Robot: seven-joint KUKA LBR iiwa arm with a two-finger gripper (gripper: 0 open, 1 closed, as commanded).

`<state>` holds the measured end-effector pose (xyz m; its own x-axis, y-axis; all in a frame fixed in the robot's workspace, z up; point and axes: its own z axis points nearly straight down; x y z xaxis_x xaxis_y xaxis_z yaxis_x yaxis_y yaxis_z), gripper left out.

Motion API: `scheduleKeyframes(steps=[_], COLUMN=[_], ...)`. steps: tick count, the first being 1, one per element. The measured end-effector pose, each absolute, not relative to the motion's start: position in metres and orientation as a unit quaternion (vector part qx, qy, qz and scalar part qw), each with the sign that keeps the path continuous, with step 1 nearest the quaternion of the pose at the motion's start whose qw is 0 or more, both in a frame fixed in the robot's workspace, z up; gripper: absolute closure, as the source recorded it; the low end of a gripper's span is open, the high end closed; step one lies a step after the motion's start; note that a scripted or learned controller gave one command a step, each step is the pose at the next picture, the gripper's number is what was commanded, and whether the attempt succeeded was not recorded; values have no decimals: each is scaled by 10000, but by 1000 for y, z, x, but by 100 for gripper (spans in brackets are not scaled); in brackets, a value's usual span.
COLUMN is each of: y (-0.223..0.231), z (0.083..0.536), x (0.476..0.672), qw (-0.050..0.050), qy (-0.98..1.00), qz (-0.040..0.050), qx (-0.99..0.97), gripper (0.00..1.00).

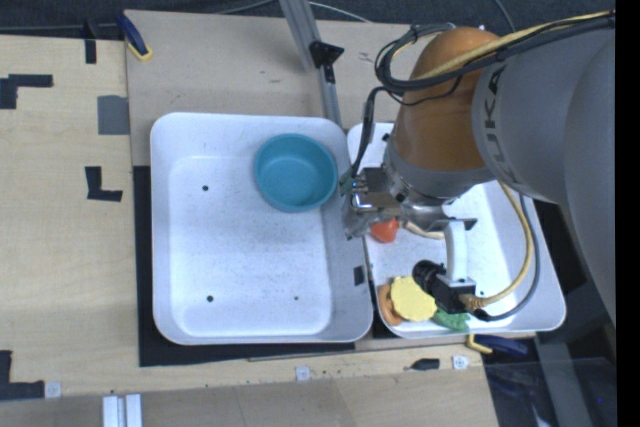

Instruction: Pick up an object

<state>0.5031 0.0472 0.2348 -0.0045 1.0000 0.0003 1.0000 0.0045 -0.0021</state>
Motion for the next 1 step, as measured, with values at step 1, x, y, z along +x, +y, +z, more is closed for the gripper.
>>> scheduleKeyframes(steps=[1], y=[99], z=[222], x=[506], qw=[9], qy=[-7087], qz=[7], qx=[-7055], gripper=[100])
